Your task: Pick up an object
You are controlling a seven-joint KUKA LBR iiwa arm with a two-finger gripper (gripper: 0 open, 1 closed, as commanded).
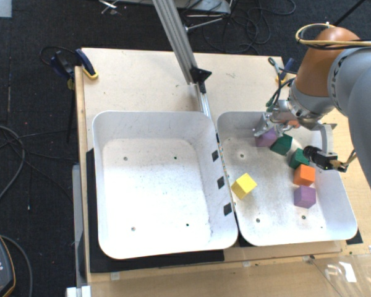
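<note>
Starting at the left, a yellow block sits alone at nine o'clock in the right bin. It looks small, hard and light, easy to pinch on two flat sides. At twelve o'clock the gripper touches a purple block; I cannot tell its grip

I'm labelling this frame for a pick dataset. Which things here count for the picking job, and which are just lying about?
For the job:
gripper
purple block by the gripper
two green blocks
orange block
second purple block
yellow block
right bin

Lying about:
left bin
clamp with yellow handle
aluminium post
floor cables
</note>
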